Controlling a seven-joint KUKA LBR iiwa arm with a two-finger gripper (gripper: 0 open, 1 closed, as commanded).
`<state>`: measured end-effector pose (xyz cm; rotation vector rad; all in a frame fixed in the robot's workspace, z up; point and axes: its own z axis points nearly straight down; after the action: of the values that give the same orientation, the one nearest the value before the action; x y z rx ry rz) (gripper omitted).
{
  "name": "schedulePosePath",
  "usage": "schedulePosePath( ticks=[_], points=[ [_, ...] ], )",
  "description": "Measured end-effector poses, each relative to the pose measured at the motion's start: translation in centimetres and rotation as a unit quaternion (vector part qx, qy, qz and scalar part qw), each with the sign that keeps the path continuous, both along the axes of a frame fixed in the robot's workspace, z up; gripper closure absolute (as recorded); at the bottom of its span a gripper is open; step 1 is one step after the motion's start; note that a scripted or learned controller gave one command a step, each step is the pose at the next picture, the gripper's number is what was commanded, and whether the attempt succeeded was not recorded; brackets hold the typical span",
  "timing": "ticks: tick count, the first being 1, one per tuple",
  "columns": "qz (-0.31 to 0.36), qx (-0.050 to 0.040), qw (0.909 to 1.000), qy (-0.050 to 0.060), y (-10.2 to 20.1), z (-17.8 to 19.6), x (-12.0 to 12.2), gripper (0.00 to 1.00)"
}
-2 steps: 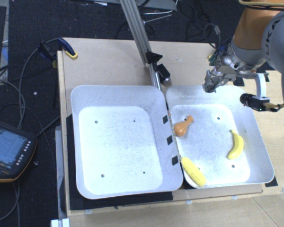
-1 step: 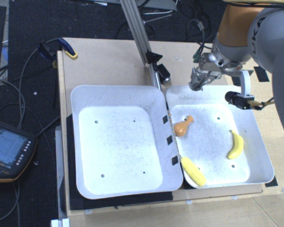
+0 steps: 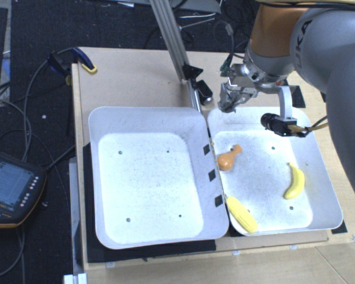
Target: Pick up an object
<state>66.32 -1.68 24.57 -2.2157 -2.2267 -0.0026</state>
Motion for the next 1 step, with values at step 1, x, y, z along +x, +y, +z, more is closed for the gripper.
schedulePosePath(
  ticks=[1],
  points=[
    [0.000,0.0000,1.0000,0.000,5.85,0.22,-0.76,1.00]
  ],
)
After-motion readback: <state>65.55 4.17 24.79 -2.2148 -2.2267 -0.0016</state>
